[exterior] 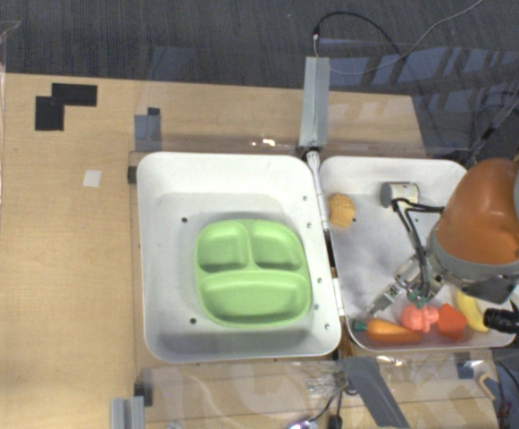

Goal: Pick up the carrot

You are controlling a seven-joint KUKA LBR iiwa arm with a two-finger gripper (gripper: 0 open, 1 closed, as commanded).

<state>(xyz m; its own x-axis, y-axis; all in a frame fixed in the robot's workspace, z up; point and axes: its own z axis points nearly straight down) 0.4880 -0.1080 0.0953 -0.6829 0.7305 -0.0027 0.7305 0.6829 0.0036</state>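
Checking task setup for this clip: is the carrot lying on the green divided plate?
No, the carrot lies at the near edge of the right bin, while the green divided plate sits in the left bin.

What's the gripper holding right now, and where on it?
Cannot be told. The gripper sits just above the carrot in the right bin, mostly hidden under the arm.

Grey arm (482, 271), bulbous orange band (482, 213)

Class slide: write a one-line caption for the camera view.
Gripper poised above the carrot in the right bin; green plate in the left.
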